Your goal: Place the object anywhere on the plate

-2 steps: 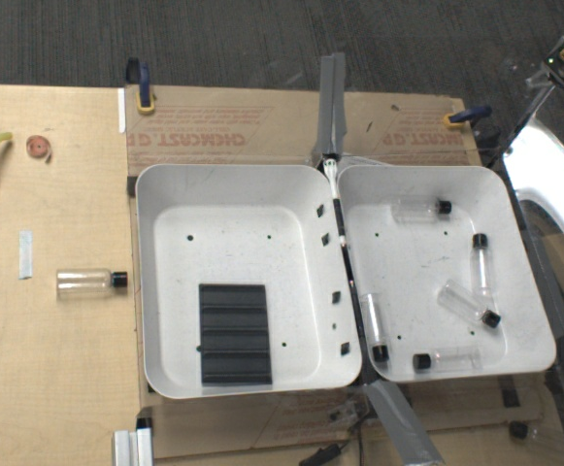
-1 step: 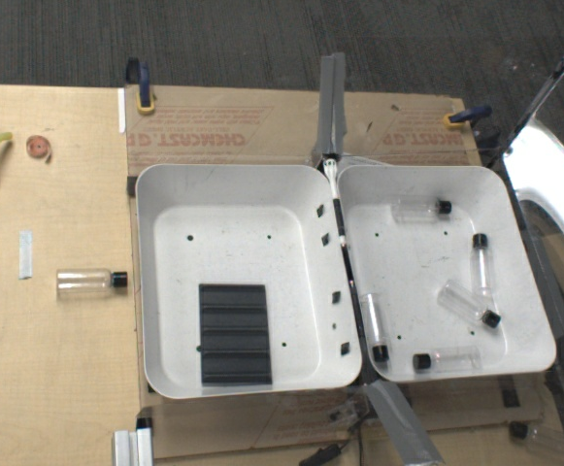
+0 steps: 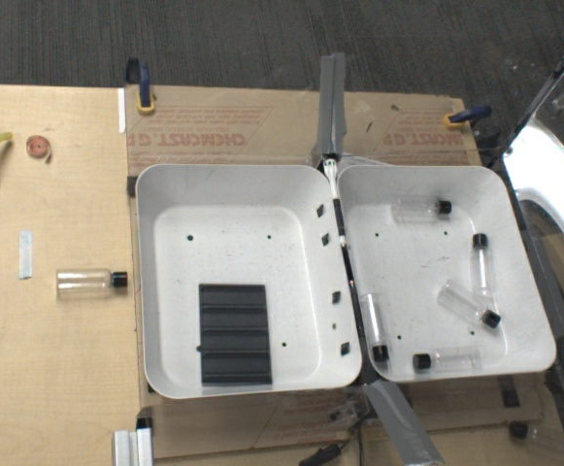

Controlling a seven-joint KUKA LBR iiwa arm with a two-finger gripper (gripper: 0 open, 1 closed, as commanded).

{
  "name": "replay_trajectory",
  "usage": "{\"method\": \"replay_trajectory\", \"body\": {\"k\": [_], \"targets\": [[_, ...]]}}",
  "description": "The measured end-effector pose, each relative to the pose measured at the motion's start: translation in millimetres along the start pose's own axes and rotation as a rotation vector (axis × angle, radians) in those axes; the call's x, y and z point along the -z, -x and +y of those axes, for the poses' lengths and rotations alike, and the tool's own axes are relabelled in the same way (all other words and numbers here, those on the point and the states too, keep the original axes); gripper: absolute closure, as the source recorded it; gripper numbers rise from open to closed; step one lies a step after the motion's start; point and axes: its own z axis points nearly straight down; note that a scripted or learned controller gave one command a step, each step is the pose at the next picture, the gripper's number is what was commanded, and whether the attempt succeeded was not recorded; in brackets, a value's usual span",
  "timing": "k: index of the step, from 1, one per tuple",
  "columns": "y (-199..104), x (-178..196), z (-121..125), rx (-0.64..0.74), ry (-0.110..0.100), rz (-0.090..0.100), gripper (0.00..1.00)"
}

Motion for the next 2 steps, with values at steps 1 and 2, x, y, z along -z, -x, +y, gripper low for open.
{"method": "replay_trajectory", "body": {"k": [1,2], "targets": [[-56,-1,6,-0.251,0.0,0.0,0.0],[-11,0,50,-0.404,-0.001,0.0,0.0]]}}
